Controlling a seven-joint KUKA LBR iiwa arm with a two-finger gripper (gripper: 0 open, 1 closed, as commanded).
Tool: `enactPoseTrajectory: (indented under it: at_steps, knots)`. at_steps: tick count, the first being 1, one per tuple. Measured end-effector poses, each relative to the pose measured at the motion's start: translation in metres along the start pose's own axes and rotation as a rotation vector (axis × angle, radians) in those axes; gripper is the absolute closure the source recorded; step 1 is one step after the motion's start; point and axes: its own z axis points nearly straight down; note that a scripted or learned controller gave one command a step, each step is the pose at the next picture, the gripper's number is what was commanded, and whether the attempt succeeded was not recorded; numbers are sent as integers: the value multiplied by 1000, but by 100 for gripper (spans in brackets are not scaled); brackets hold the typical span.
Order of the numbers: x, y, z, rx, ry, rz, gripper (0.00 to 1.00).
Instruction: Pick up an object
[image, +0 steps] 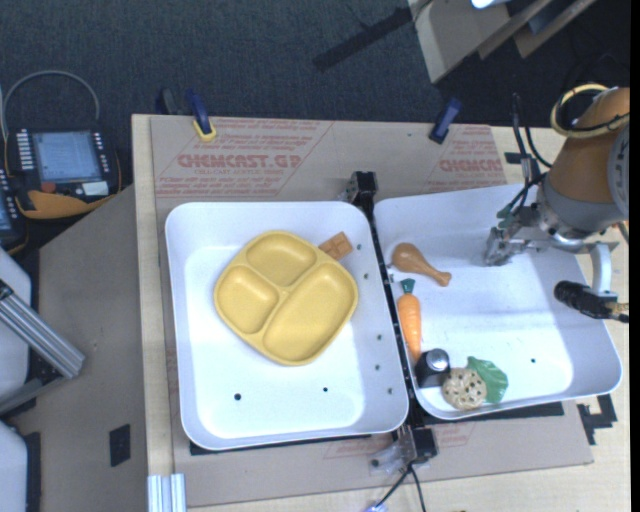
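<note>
Your counter is a brown board with red lettering along its far edge, and it carries two shallow white bins set side by side, their inner rims touching down the middle. The left bin is the bigger shape in view; a yellow divided plate with three compartments lies in its upper middle, and a small brown block sits just beside the plate's upper right edge. The right bin holds your arm and the small things.

The arm, grey with an orange band, reaches in from the right over the upper right part of the right bin. Your claw hangs low over bare white floor near the bin's upper middle; nothing shows between its parts, and you cannot tell from this angle whether it is released or clenched.

Look to the right bin's left side for things to pick. A tan chicken drumstick lies near the top, to the left of the claw and apart from it. Below it an orange carrot lies lengthwise along the left wall. In the lower left corner a green leafy piece, a speckled cookie and a small black and silver item sit clustered, touching or nearly so.
</note>
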Motion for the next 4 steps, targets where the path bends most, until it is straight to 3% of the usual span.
enactPoseTrajectory:
  at_steps: [1, 2, 3, 4]
  knots:
    - [-1, 6, -64, 15, -1, 0, 100]
    - [-2, 9, -119, 15, -1, 1, 100]
    - [-1, 9, -95, 26, 3, 1, 100]
    - [45, 14, -98, 26, 4, -2, 100]
